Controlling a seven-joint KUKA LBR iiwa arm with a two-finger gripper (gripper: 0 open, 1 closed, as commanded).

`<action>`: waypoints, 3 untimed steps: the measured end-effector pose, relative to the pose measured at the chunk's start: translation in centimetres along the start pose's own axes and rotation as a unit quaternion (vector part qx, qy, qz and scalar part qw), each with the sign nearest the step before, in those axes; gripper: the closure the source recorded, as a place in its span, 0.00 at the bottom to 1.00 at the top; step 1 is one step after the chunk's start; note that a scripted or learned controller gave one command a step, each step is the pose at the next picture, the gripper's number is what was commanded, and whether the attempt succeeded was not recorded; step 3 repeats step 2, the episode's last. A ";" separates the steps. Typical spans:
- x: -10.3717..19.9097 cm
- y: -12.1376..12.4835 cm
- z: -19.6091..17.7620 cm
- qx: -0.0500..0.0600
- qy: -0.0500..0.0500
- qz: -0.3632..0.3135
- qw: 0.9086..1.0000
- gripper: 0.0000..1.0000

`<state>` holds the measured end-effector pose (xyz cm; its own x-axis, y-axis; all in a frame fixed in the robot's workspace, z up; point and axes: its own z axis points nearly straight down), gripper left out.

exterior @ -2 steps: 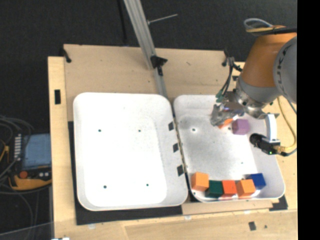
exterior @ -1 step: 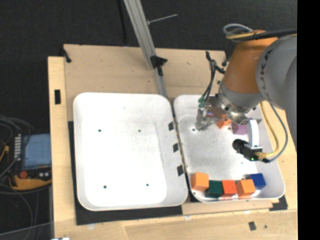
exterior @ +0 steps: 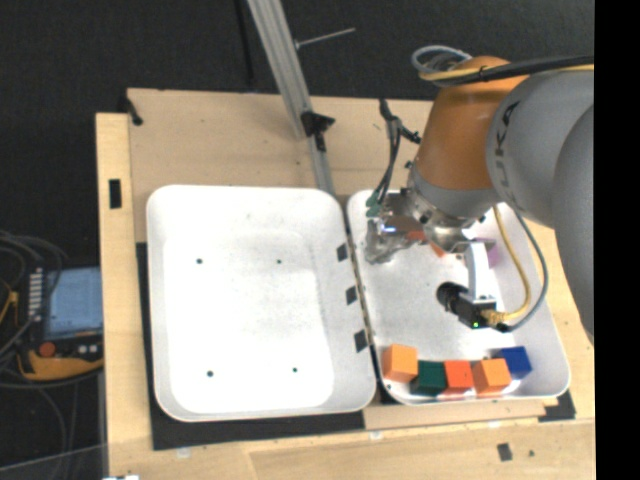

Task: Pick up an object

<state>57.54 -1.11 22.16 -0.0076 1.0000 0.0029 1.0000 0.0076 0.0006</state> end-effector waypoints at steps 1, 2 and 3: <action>5.8 -0.6 -1.3 -0.001 0.000 -0.001 1.000 1.00; 11.1 -2.5 -2.3 0.000 0.000 -0.001 1.000 1.00; 11.1 -2.5 -2.3 0.000 0.000 -0.001 1.000 1.00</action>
